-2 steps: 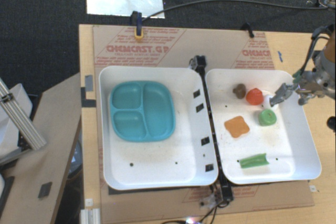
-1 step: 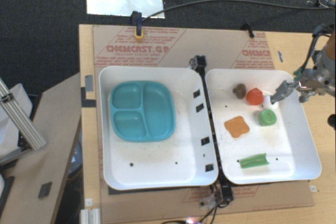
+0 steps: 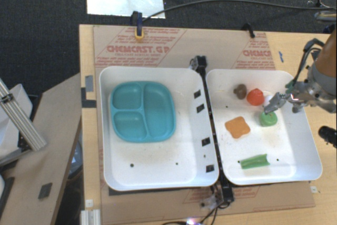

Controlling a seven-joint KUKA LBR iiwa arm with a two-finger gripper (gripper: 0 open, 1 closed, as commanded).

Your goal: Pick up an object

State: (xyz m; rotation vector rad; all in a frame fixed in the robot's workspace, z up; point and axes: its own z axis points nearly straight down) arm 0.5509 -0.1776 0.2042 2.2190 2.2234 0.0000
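Tool (image 3: 274,105) hangs just above round green piece (image 3: 268,119), which has no long axis; finger state unclear.

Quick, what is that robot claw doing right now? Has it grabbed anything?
Gripper: whether it grips cannot be told; it sits just above the round green object in the right white bin.

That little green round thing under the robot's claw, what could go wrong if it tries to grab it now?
The green round piece lies close to the red ball, and the gripper hangs between the two. Closing here might nudge the ball away or pinch both. The piece also looks low and rounded, so it could slip out sideways. It sits fairly near the right bin's far wall, which may limit the arm's room.
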